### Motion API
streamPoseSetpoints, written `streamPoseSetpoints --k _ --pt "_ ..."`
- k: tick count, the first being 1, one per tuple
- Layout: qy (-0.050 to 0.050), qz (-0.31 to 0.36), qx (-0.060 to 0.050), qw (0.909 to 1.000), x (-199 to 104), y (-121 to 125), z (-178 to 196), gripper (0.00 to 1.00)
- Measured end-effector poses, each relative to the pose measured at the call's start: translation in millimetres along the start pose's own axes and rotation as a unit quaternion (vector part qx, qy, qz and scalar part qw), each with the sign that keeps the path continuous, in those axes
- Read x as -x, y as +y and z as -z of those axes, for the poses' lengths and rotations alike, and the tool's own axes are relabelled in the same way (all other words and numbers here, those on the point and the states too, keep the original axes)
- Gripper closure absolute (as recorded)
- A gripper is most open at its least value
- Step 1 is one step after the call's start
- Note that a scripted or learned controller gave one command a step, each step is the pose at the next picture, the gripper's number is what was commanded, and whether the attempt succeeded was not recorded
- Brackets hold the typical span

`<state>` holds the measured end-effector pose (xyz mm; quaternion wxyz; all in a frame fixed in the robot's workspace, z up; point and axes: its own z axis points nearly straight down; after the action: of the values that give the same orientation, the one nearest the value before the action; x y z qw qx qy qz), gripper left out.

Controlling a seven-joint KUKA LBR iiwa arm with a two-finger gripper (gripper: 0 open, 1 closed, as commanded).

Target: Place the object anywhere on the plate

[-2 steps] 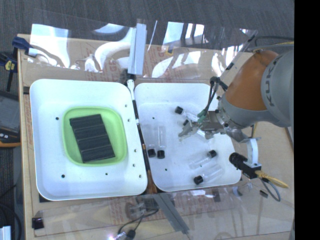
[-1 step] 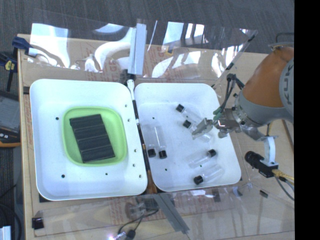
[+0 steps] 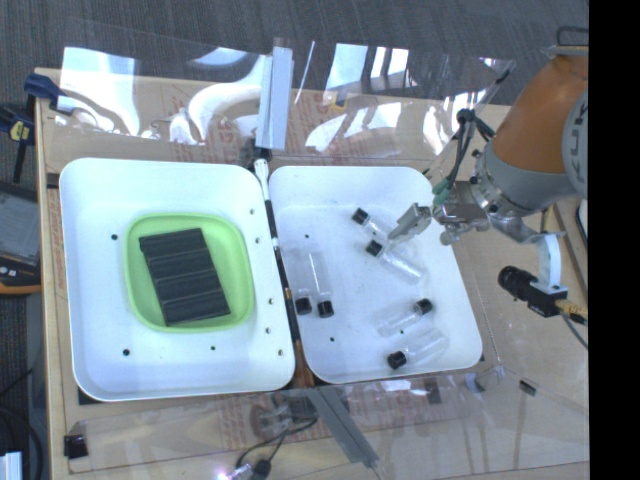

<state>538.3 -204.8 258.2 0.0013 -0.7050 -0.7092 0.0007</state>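
the gripper (image 3: 412,220) hangs over the right bin's (image 3: 340,193) upper right part; whether its fingers are apart or together cannot be told at this scale. just beside and below its tip lie clear vials with black caps (image 3: 372,234). more of these vials are scattered lower in that bin. the grey arm (image 3: 530,138), with its orange band, reaches in from the right edge, wrist angled down to the left. in the left bin (image 3: 90,268) sits a green plate (image 3: 235,258) carrying a dark ridged block (image 3: 184,275).

Green plate (image 3: 236,268), dark ridged block (image 3: 184,275), white bins (image 3: 90,348)
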Motion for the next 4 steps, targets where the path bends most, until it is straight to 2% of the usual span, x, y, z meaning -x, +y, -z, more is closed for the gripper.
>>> streamPoseSetpoints --k 1,2,3,4 --pt "-0.001 0.013 0.002 0.9999 5.5 39.8 146.6 0.00" --pt "-0.001 -0.054 0.002 0.9985 5.5 -11.4 184.6 0.00" --pt "0.000 -0.119 0.000 0.9929 -0.9 -62.3 184.0 0.00" --pt "0.000 -0.150 -0.001 0.9887 -15.4 -61.6 84.7 0.00"
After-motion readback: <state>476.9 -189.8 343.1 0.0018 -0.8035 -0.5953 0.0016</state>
